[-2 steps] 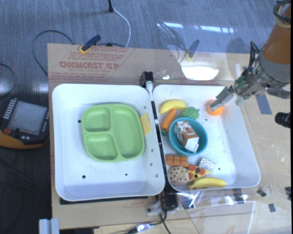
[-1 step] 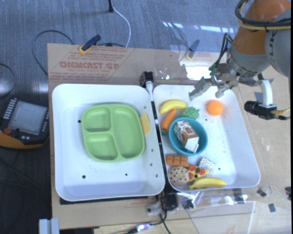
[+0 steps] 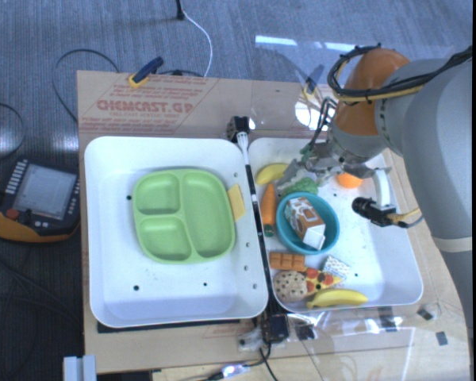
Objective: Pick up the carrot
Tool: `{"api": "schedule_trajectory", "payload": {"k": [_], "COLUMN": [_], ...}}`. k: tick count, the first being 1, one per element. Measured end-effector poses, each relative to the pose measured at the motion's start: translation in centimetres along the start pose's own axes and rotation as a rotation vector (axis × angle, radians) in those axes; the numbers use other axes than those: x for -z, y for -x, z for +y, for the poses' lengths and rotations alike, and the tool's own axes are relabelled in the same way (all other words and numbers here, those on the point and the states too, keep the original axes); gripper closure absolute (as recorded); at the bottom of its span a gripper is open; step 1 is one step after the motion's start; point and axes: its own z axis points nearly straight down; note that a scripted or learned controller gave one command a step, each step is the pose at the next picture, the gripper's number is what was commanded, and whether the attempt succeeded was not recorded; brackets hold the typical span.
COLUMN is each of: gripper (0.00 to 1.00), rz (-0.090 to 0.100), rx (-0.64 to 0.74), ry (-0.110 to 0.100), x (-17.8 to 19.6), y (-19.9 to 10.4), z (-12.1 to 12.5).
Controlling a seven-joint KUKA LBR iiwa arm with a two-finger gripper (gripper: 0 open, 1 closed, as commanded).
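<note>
1. While the arm [image 3: 428,109] reaches in from the right, its gripper [image 3: 317,163] hangs low over the far end of the right bin [image 3: 404,280], just above a green leafy thing [image 3: 300,186] and beside a yellow banana [image 3: 268,173]. Honestly can't tell how the tool is set, that end is a dark blur from up here. Nothing is visibly pinched in it.
2. Carrot [image 3: 268,206] lies along the right bin's left wall, pointing lengthwise, squeezed between that wall and the blue bowl [image 3: 289,227]. It looks to be touching the bowl's rim. It sits near the gripper but apart from it.
3. Blue bowl has a little carton [image 3: 308,219] with a house-like print sitting in it.
4. Closer to the camera in the same bin: an orange waffle-ish block [image 3: 287,262], a cookie [image 3: 289,284], a second banana [image 3: 338,297], and some small colourful bits by them.
5. A small orange ball-like item [image 3: 349,180] sits just right of the gripper.
6. Left bin [image 3: 111,292] holds a green divided plate [image 3: 182,216], lying flat, roughly in the middle.
</note>
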Motion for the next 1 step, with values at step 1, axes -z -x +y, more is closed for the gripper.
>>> {"api": "schedule_trajectory", "payload": {"k": [1], "gripper": [0.00], "rz": [0.040], "rx": [0.214], "ry": [-0.004], "x": [3.48], "y": [7.83], "z": [-1.50]}}
